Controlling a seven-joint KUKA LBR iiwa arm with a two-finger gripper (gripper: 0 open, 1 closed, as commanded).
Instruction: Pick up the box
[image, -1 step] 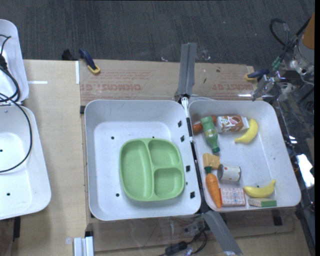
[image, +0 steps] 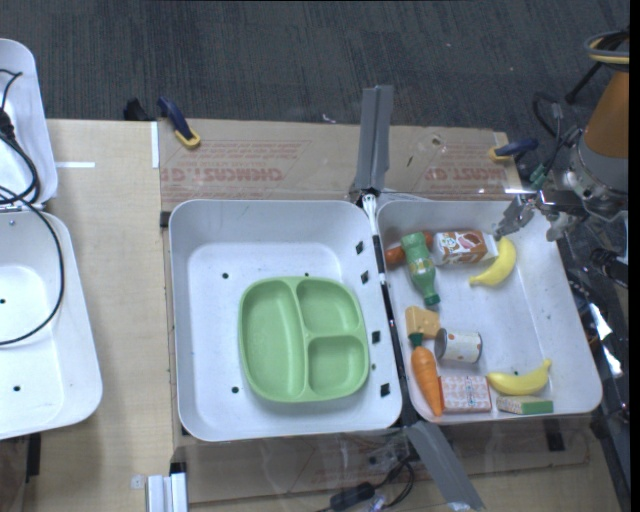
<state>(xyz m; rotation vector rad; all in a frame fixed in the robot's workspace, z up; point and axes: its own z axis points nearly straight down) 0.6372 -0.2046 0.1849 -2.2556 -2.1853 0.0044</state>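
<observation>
The gripper (image: 520, 212) hangs over the far right corner of the right bin (image: 560, 300), and its fingers are too small and dark against the bin rim to tell whether they are spread or pressed together; nothing shows between them. Above it the orange band (image: 608, 120) of the arm sits at the right edge. Just below and left of the gripper lies a banana (image: 497, 266), curved, close to it but apart. The box (image: 466, 393), pink and white, lies flat at the near edge of that same bin, well away from the gripper, with a carrot (image: 427, 379) touching its left side and a small sponge-like block (image: 525, 405), pale with a green edge, just to its right. A second banana (image: 522, 379) rests just above that block, near the box's right corner. Further up, a small can (image: 458, 346) lies on its side, a yellow wedge (image: 423, 321) beside it, then a green bottle (image: 420, 267) tipped over, and a juice bottle (image: 458, 247) with an orange cap lying across the far part of the bin. Over in the left bin (image: 200, 300), a green divided plate (image: 303, 339) sits flat, a little right of centre. Two blue clamps (image: 177, 120) pin the board at the far edge.
</observation>
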